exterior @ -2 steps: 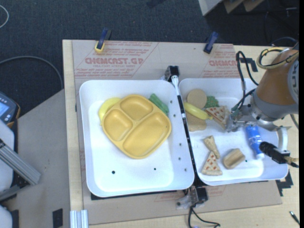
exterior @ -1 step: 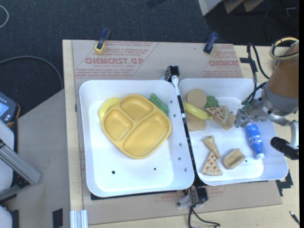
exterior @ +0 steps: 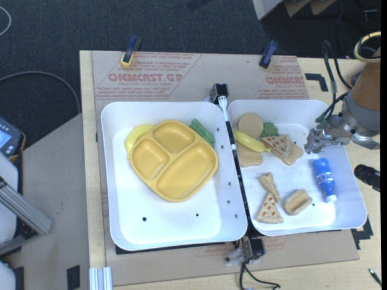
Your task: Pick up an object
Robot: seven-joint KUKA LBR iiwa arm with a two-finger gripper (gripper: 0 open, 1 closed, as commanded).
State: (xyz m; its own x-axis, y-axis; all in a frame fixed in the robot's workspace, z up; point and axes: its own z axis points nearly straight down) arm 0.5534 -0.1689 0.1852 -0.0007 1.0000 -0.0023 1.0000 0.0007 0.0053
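A: Where is your gripper right now?

B: You'll find it at three o'clock in the right-hand shallow white bin, low by the bin's far right side. Whether it is apart or together, I cannot tell you.

A: And what could you pick up?

B: Just at five o'clock from your gripper lies a blue plastic bottle, apart from it. At nine o'clock from the gripper sit a triangular pizza slice, a yellow banana and a round tan bun. Nearer you, a second pizza slice and a small bread loaf lie together.

A: The left-hand white bin?

B: It carries your yellow divided plastic tray on the worktop.
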